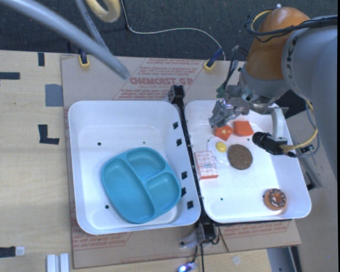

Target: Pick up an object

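The orange block (222,132) sits around 10 o'clock in the right bin (297,200), touching a second orange block (242,128) at its 2 o'clock. The gripper (222,113) hangs just above it; can't tell how wide it's open or whether it holds anything. My guess: crowding makes a finger hit the neighbour, or the yellow piece (220,147) at 6 o'clock, and the grab slips.

Grey arm (306,55) reaching in, gripper (221,117) lowered

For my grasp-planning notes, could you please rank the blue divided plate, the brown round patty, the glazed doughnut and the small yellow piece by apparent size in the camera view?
Largest to smallest:
1. blue divided plate
2. brown round patty
3. glazed doughnut, only slightly smaller than the patty
4. small yellow piece
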Robot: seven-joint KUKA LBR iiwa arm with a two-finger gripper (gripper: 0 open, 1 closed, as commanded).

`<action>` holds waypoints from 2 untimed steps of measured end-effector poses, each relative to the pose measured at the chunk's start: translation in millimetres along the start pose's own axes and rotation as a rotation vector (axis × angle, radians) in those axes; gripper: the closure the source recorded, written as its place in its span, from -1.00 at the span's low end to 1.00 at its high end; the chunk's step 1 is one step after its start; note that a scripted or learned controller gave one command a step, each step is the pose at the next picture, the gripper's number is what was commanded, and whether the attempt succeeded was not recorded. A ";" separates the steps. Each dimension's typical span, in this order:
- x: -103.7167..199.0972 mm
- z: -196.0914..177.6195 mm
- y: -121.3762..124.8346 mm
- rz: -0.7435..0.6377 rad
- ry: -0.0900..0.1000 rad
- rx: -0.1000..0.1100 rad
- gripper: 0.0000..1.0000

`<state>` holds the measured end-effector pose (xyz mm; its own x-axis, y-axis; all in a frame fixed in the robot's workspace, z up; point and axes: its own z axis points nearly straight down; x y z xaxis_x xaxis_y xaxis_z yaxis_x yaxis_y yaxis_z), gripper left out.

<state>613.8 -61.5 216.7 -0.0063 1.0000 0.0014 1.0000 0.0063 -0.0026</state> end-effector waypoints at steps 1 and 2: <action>47.7 2.0 5.2 0.000 0.000 -0.001 1.00; 104.6 4.0 29.7 -0.001 0.000 -0.002 1.00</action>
